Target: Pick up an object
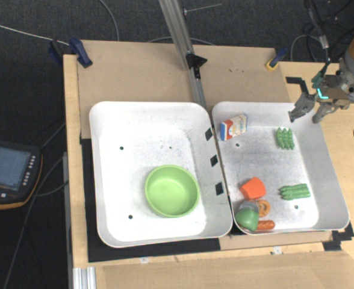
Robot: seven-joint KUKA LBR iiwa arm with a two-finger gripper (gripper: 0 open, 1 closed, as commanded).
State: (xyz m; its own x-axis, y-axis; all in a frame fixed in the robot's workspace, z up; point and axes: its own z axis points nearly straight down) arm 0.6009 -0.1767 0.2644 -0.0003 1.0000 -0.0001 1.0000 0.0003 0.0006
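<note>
My gripper (309, 112) hangs over the far right rim of the right bin (321, 161), fingers spread open with nothing between them. Below and to its left lies a small green ridged piece (285, 138). A white and red carton (233, 127) rests near the bin's far left corner. An orange block (253, 188) sits toward the front, with a second green ridged piece (295, 191) to its right. At the front left corner a green rounded toy (247, 218), an orange ring (264, 208) and a small orange-red piece (265, 225) are bunched together.
The left bin (123, 131) holds a light green bowl (172, 190). A metal post (178, 26) rises from behind the bins' shared edge. Black clips (214, 160) line the divide between the bins. A teach pendant (5, 172) lies off the bench at left.
</note>
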